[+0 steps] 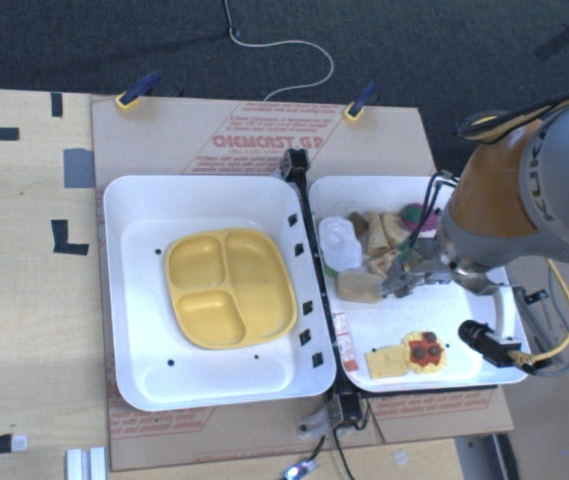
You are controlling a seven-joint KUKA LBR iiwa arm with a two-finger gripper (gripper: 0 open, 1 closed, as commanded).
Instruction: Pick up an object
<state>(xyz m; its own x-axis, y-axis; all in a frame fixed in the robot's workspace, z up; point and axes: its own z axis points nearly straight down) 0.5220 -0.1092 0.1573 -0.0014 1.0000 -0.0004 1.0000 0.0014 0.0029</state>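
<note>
Toys lie in a pile [379, 238] at the right bin's [464, 368] ten o'clock corner. Just by the pile, the gripper [396, 280] hangs low; whether it is open or holding anything, I cannot tell. A yellow plate [230, 288] fills the left bin [124, 268].

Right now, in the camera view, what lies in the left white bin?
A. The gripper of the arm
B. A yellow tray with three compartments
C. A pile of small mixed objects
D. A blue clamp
B. The yellow divided tray rests flat on the floor of the left bin, while the pile of small objects and the gripper are over the right bin.
</note>
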